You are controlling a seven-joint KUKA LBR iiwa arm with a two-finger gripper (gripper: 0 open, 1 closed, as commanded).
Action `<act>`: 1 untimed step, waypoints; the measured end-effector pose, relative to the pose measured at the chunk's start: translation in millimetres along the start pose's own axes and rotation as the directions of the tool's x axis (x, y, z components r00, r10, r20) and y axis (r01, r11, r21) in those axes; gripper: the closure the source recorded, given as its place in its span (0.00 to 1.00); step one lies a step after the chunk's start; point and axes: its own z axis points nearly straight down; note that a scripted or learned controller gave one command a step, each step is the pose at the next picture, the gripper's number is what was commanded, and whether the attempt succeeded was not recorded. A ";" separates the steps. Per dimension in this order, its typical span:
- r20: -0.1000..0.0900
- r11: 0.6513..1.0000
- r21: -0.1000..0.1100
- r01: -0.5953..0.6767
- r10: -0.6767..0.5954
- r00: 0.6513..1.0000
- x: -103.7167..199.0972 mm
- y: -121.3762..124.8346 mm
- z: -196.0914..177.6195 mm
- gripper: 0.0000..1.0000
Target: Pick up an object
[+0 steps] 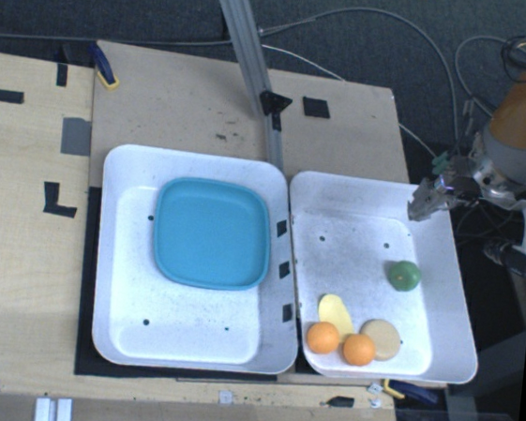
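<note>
The right bin (366,217) holds a green ball (404,276) near its right wall. Along its front lie a yellow piece (334,310), two orange balls (323,338) (358,350) and a tan round object (382,337). My gripper (424,202) hangs over the bin's far right corner, well behind the green ball, with nothing visible between its fingers. The arm's orange band (524,112) sits above it at the right edge.
The left bin (125,265) contains a square blue plate (212,232). A grey metal pole (253,53) slants down from the top to the gap between the bins. Cables run across the dark floor at the upper right.
</note>
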 end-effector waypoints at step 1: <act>-0.002 1.000 0.003 0.003 -0.003 1.000 46.8 -7.7 -6.0 1.00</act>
